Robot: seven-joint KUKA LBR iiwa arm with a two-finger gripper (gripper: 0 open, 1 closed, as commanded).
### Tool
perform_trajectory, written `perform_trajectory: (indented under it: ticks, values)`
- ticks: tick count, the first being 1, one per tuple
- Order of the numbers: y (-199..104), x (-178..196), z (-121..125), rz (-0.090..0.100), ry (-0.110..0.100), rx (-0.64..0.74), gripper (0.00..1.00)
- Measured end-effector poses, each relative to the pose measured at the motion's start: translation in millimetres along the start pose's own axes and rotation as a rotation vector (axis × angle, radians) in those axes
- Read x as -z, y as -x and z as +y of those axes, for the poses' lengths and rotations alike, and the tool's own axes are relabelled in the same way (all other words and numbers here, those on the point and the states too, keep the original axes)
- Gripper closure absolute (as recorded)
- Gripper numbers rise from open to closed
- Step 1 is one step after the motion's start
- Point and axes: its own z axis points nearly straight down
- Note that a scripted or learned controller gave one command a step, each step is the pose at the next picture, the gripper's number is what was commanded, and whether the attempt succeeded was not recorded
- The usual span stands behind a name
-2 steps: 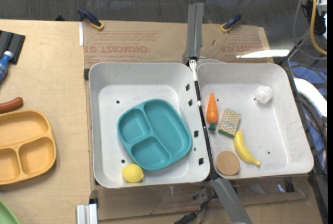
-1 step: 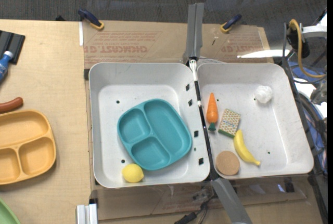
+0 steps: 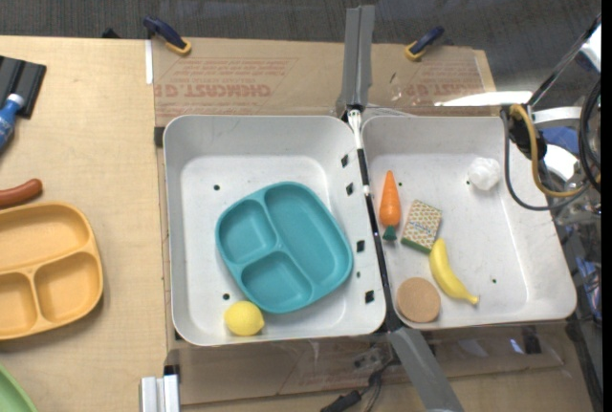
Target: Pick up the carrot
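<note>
The carrot is orange with a green tip pointing toward the front. It lies lengthwise in the right bin, close to that bin's left wall and touching nothing but the floor. A small tan and green box lies just to its right, a short gap away.
The right bin also holds a banana, a round brown disc and a white crumpled lump. In the left bin are a teal divided plate and a yellow ball. Black cables hang over the right bin's far right corner.
</note>
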Motion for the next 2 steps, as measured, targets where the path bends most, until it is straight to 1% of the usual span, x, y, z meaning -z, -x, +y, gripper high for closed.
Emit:
perform_trajectory:
  ticks: [1, 2]
  values:
    - [-18, -84, -3, -0.003, 0.002, -0.319, 1.0]
    - [-121, -117, -24, 0.003, 0.001, -0.081, 1.0]
